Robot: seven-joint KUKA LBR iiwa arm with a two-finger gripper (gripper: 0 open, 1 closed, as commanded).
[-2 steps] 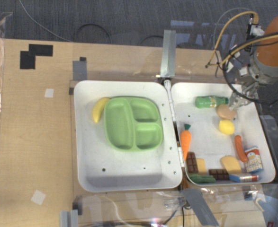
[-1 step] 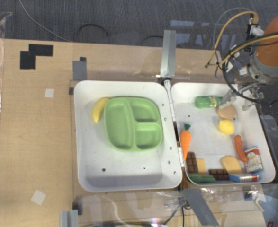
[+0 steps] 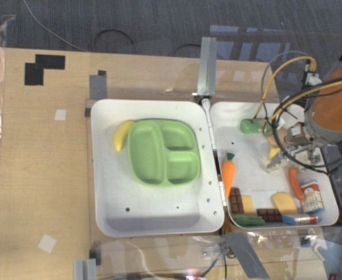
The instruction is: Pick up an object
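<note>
The camera view looks down on a pale wooden worktop (image 3: 36,174) with two shallow white bins set side by side. The left bin (image 3: 115,214) carries a green divided tray (image 3: 162,151) with a yellow banana (image 3: 121,135) tucked against its left edge. The right bin (image 3: 249,156) is the busy one: a toy carrot (image 3: 228,174) lies near the dividing wall, a chocolate bar (image 3: 235,200) sits just below it, and along the near wall there is a green piece (image 3: 249,219), another brown bar (image 3: 270,214), a yellow wedge (image 3: 284,202), a red sausage-like piece (image 3: 296,182) and a small printed carton (image 3: 312,197). A green object (image 3: 250,126) rests near the far wall. The arm comes in from the right, its orange band (image 3: 334,107) above the wrist, with cables looping around it. The jaws (image 3: 278,159) hang over the middle right of that bin, seemingly just above the floor; I cannot tell how far they are parted or whether anything sits between them, since the tips blur into the white.
</note>
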